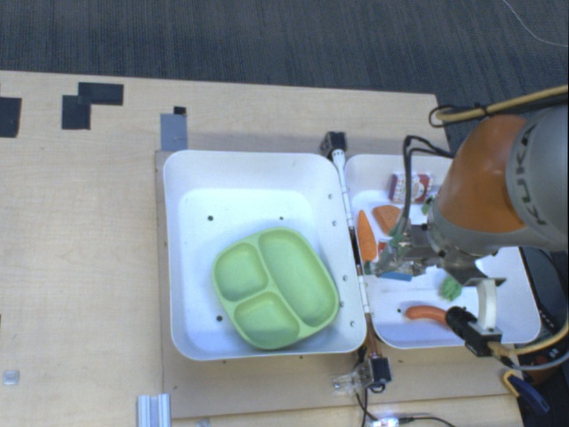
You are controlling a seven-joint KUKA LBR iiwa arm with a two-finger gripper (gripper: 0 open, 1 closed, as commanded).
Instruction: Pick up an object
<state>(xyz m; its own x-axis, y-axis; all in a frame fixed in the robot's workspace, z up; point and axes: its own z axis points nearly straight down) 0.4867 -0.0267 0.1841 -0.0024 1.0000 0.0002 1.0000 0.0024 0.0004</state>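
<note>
Bench carries two white bins side by side. Left bin holds a green divided plate, three compartments, nothing in them, lying tilted toward the near right corner. Not a likely pick from where the arm sits.

Arm comes in from the right and hangs over the right bin, covering most of its middle. Orange band and grey wrist hide a good part of the contents.

Gripper is low over the left half of the right bin, near the shared wall. How far apart its tips are cannot be told; the wrist and cables blur that area. Nothing is visibly between them, so no hold can be claimed.

Candidate objects, all in the right bin:
- Orange carrot-like piece, just left of the gripper, against the dividing wall. Long axis runs roughly far-to-near, along the wall.
- Orange sausage-like piece, near side of the gripper, long axis left-to-right.
- Orange wedge, far side of the gripper.
- Red-and-white packet, at the far end.
- Small green item, right of the gripper, partly under the wrist.

Judgement: the carrot-like piece is closest, lying just to the left. A grasp should close across its short axis; the wall leaves little room on that side.
</note>
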